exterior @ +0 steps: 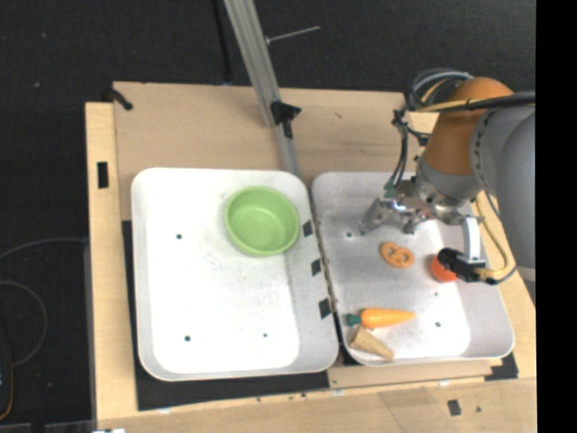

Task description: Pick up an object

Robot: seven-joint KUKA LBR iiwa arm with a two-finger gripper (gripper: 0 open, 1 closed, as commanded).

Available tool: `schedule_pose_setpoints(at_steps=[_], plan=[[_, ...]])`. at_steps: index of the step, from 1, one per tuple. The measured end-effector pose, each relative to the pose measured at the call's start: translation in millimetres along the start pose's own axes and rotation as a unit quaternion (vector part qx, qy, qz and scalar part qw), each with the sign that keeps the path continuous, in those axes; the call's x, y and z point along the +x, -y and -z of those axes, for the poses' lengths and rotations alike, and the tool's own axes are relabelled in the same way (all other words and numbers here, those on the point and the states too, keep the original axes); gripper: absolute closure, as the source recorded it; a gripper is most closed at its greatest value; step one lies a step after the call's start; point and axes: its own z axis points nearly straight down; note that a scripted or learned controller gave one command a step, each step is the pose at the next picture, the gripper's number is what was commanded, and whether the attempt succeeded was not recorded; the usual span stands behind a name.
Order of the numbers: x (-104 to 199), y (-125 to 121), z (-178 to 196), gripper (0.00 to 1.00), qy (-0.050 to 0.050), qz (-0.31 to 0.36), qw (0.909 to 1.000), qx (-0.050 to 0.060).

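green bowl (262,221) near the left bin's (171,278) far right corner; gripper (389,216) above the right bin (487,327), over pretzel (396,255) and carrot (386,317)

Brightness: even, moderate; both white bins (162,269) read pale grey-white, not blown out
Source: diffuse, from above; no hard beam visible
Shadows: soft and short; a thin dark line under the bins' near edge, a faint one beside the bowl (262,221)
Glare: mild sheen on the arm (464,138), on its orange band
Surround: floor almost black, detail lost there
Sharpness: soft overall, low resolution; small items in the right bin look smeared, edges jagged
Colour: slightly washed, orange and green still vivid
Distortion: none evident at the edges
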Motion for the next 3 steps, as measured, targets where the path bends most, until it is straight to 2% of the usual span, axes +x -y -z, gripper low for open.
schedule_pose_setpoints(at_steps=[1,2,3], plan=[[-1,-2,15,1.0,0.0,-0.001,1.0,-0.005],[-5,-1,78,1.0,0.0,0.0,1.0,-0.005],[-7,-11,127,1.0,0.0,0.003,1.0,-0.003]])
